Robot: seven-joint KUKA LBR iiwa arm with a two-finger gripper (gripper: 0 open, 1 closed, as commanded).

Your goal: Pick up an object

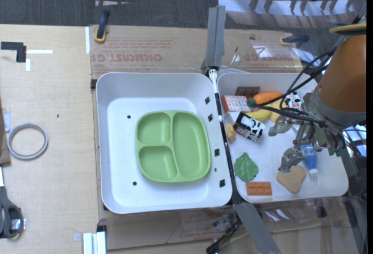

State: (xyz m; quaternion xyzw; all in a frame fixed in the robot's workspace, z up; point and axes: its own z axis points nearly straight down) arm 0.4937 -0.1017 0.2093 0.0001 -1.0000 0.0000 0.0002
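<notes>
My gripper (296, 145) hangs over the middle of the right bin (332, 189), under the grey arm with its orange band (348, 75). Just below it lie a tan heart-shaped biscuit (291, 179) and a small blue and white bottle (310, 161). To its left sits a black and white toy (250, 126). A yellow banana (260, 113), an orange carrot (268, 97), a brown bar (247, 92) and a red and white card (235, 103) lie at the bin's back. A green leaf (245, 166) and an orange wafer (259, 189) lie at the front left.
The left bin (111, 148) holds a green divided plate (173, 145). A divider wall (222, 130) separates the two bins. Cables run from the arm across the right bin's far side. A tape ring (26, 141) lies on the wooden bench at the left.
</notes>
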